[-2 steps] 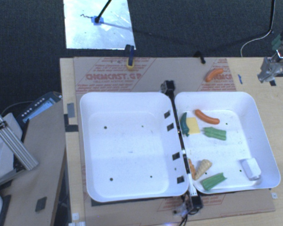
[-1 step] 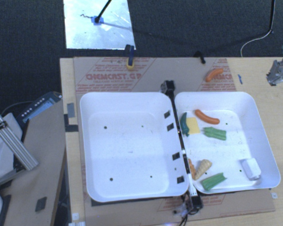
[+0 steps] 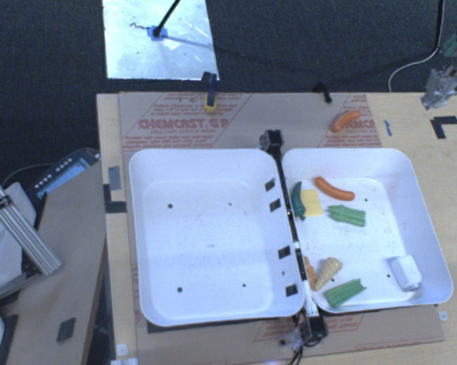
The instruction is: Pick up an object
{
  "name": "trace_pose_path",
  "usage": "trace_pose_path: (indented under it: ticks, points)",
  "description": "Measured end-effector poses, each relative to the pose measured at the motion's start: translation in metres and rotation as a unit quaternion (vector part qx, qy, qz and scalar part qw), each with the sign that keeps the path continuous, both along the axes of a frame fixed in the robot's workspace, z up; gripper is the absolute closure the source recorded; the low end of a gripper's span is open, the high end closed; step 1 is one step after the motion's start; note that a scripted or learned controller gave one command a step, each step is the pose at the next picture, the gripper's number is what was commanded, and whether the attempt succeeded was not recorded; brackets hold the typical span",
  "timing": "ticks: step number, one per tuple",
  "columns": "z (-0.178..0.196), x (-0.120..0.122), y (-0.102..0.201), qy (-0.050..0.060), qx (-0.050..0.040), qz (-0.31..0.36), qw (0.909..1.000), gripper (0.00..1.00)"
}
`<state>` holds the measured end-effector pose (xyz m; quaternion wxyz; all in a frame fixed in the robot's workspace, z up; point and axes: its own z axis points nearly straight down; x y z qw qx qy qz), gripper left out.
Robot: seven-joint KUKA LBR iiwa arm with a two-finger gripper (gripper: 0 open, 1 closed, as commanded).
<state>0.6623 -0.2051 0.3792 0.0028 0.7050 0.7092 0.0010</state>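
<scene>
Camera view, nearest first: in the right bin point(image 3: 422, 207), by its near edge, I see a green piece point(image 3: 344, 292), a white block point(image 3: 404, 272) and a tan cone point(image 3: 328, 270). Further in lie a second green piece point(image 3: 346, 215), a yellow block point(image 3: 311, 204) and an orange sausage point(image 3: 334, 188). The left bin point(image 3: 205, 160) sits alongside, touching. Both rest on a board point(image 3: 180, 121) printed "CHEMCAST GP". Beyond the tabletop point(image 3: 439, 154) is dark carpet point(image 3: 320, 30).

At the far right edge, a small grey metal part point(image 3: 442, 88) under a looping thin white cable point(image 3: 402, 70); too small and cropped to identify as wrist or gripper.
</scene>
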Motion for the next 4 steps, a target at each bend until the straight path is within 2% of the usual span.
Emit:
trace_pose_path:
  ticks: [1,2,4]
  points:
    - [0.169,-0.054,-0.002,-0.008,-0.0027,-0.002,1.0000,1.00]
    - [0.155,0.008,0.000,0.001,0.0004,0.000,1.0000,1.00]
    - [0.143,0.006,0.000,0.001,0.0001,-0.001,1.0000,1.00]
